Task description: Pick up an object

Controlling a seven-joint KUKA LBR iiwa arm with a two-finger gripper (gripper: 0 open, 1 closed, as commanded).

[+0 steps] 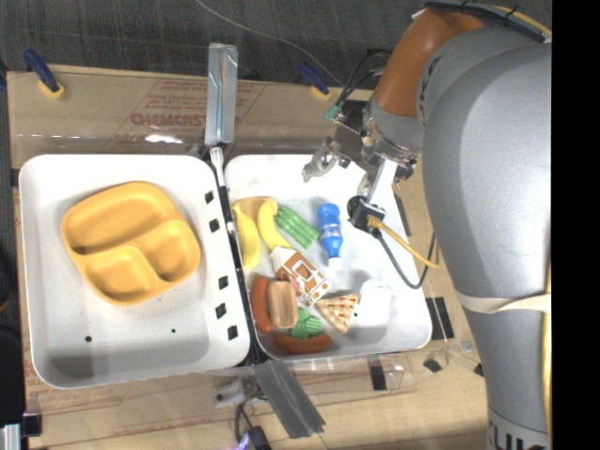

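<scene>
In the camera view the gripper [339,172] hangs with jaws spread and holding nothing just above the blue bottle [329,231] in the right bin [403,331], so the pick is not yet made.

The right bin [398,331] holds a huddle of toy foods along its left wall and near edge. A yellow banana [253,225] curves beside that wall, with a green pod-like piece [296,225] just to its right. A blue bottle [329,231] lies a little farther right of the banana, apart from the heap. Nearer the camera from the banana sit a white and orange carton [303,276], a tan bread slice [281,303] over a red sausage [261,306], a pizza wedge [338,309], a green leafy bit [307,326] and a second sausage [300,344]. A white object [375,300] rests right of the pizza.
</scene>
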